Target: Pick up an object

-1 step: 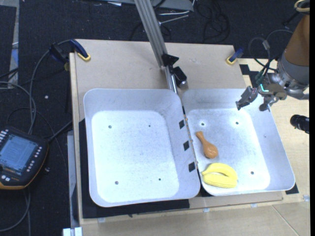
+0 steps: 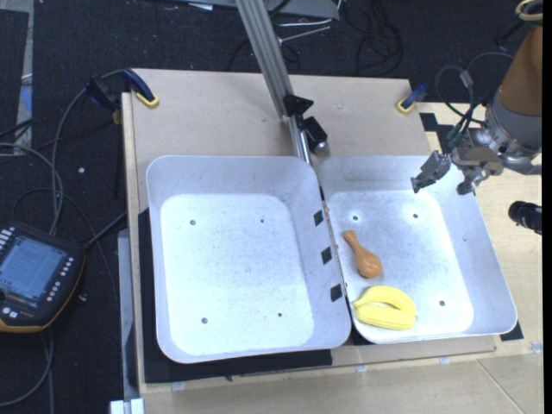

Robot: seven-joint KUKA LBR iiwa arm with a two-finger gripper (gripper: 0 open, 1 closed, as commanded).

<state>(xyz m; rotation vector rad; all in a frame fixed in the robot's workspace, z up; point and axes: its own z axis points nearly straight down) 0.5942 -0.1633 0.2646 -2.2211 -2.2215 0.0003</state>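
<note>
Banana (image 2: 385, 308) and gourd (image 2: 363, 254) are the two things to pick from, both lying in the right bin (image 2: 470, 257), well apart from the claw (image 2: 448, 178). The claw hangs above that bin's far right corner with its two dark fingers spread apart and nothing between them; the grey wrist and orange-banded arm (image 2: 522, 93) run off toward the right. Between the claw and the objects lies bare white bin floor, so nothing blocks the way. The gourd, a small tan-orange piece with a thin neck and a rounder bulb, lies slantwise near the bin's left wall, neck toward the far side. The banana, a bright yellow curved piece, rests at the near edge of the bin, just beside the gourd's bulb but apart from it. The left bin (image 2: 172, 188) adjoins along the shared wall, where small black tabs (image 2: 328, 254) sit. A metal pole (image 2: 269, 46) rises from the desk's far edge. Yellow clamps (image 2: 145, 98) grip its far corners.
</note>
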